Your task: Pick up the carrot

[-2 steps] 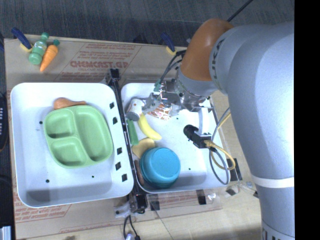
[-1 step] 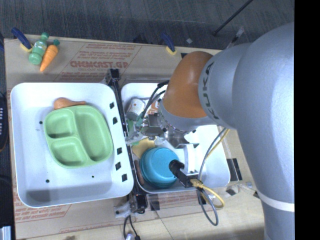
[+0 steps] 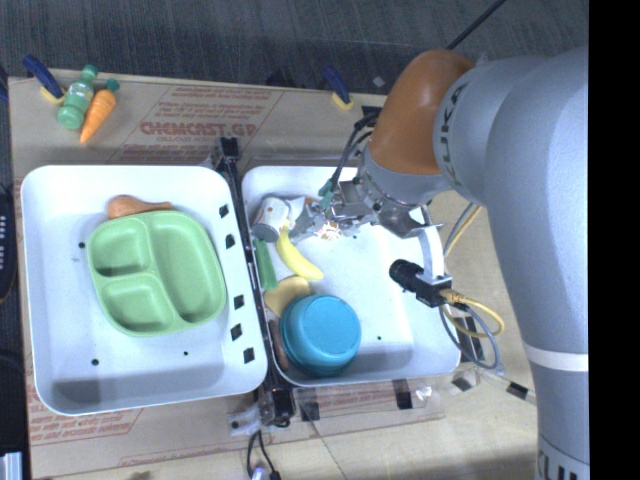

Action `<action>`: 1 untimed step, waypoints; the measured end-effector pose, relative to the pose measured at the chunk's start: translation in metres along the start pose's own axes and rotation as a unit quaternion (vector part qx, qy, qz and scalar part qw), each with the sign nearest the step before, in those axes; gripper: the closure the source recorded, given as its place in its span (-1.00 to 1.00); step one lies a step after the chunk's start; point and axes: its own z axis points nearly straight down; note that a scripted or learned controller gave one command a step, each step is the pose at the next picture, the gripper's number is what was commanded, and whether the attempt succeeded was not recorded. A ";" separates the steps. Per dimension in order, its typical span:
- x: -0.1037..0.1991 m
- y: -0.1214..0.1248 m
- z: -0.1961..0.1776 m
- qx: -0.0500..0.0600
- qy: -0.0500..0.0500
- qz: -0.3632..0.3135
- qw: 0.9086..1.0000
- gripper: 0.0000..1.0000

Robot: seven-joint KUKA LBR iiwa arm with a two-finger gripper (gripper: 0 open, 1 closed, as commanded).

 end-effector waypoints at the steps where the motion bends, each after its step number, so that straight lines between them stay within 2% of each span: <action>1: -0.012 -0.038 0.101 -0.001 0.002 0.050 0.999 -1.00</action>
